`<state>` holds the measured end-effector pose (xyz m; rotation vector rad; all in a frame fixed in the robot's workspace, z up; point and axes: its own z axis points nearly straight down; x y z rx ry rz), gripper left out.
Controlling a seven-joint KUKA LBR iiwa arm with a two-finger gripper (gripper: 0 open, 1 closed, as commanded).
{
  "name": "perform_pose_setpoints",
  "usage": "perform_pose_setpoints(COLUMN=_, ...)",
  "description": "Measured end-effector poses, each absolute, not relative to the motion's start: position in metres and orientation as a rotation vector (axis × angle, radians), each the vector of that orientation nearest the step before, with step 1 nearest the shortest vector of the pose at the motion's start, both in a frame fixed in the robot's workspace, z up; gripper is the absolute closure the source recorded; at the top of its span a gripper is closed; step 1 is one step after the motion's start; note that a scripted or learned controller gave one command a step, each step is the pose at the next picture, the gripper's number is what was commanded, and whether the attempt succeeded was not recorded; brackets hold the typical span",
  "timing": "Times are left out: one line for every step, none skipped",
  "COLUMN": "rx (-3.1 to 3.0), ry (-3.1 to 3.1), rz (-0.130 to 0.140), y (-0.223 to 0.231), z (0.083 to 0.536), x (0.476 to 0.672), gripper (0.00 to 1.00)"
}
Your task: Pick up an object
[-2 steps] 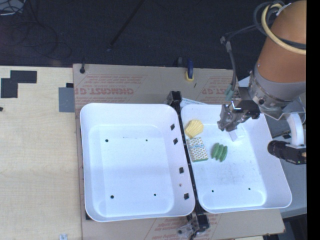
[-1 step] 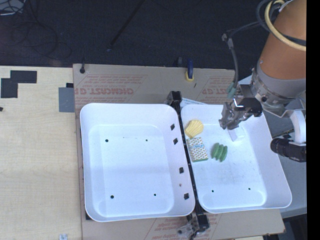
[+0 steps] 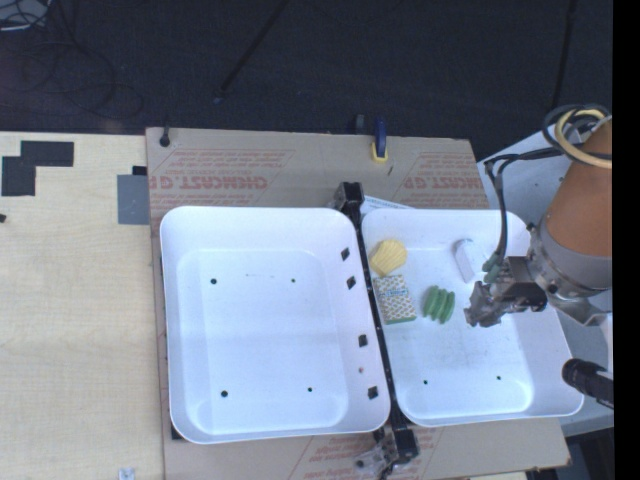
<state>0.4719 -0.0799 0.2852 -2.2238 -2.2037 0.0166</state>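
Observation:
Three small objects lie in the right bin [image 3: 470, 388] near its left wall: a yellow ridged piece [image 3: 388, 257] at the top, a pale patterned rectangular pad [image 3: 394, 298] below it, and a green ribbed object [image 3: 438, 303] to their right. A whitish translucent item [image 3: 465, 259] lies further back in the same bin. My gripper [image 3: 484, 311] hangs low over the right bin, just right of the green object and apart from it. Nothing shows between its fingers.
The left bin [image 3: 260, 318] sits beside the right one, with black clips [image 3: 362, 340] along the divider between them. Both rest on a cardboard sheet [image 3: 280, 173] on the wooden bench. A black cable [image 3: 500, 218] loops from the wrist over the right bin's far side.

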Motion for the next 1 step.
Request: perform_pose_setpoints(rx=-2.212, ry=-2.229, rz=-0.002, y=-0.0089, z=0.3187, x=0.4991, gripper=1.0)
